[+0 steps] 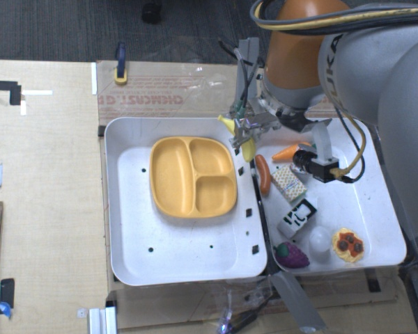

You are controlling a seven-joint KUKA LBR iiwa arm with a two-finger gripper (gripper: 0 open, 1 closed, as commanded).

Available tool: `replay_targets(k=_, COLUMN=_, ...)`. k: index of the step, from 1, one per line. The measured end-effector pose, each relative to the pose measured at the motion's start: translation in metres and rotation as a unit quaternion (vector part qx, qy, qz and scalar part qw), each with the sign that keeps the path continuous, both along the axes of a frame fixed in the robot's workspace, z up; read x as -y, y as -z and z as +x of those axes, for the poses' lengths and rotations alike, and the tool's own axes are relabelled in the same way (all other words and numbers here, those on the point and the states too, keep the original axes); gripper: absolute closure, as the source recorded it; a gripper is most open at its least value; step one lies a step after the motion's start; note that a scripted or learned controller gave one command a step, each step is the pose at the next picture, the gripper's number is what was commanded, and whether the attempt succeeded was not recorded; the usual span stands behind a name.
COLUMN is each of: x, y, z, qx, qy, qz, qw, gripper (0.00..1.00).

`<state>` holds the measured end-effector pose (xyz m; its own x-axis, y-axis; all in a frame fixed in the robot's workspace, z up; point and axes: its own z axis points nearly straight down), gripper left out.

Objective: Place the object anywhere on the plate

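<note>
A yellow plate [173,175] with three compartments lies in the left bin [129,256], toward its back. My gripper [242,135] hangs over the divider between the two bins, just off the plate's far right corner. It is shut on a small yellow banana [228,123], whose ends stick out on either side of the fingers. The banana is lifted above the bin floor and is beside the plate's rim, not over it.
The right bin [386,207] holds a red sausage [263,174], a carrot [290,152], a speckled wafer block [290,182], a black-and-white box [297,216], a purple fruit [292,255], a white ball [320,241] and a fruit tart [349,245]. The arm's bulk covers that bin's back.
</note>
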<state>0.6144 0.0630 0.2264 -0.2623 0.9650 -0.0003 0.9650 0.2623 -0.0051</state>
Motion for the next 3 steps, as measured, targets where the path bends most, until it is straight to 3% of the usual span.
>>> replay_targets(k=1, x=0.054, y=0.037, z=0.007, qx=0.0, qy=-0.099, qz=0.0005, qw=0.9951, gripper=1.0)
replay_targets(k=2, x=0.074, y=-0.093, z=-0.035, qx=0.001, qy=-0.085, qz=0.0001, qw=0.9964, gripper=1.0)
replay_targets(k=3, x=0.022, y=0.006, z=-0.017, qx=0.0, qy=-0.126, qz=0.0006, qw=0.992, gripper=1.0)
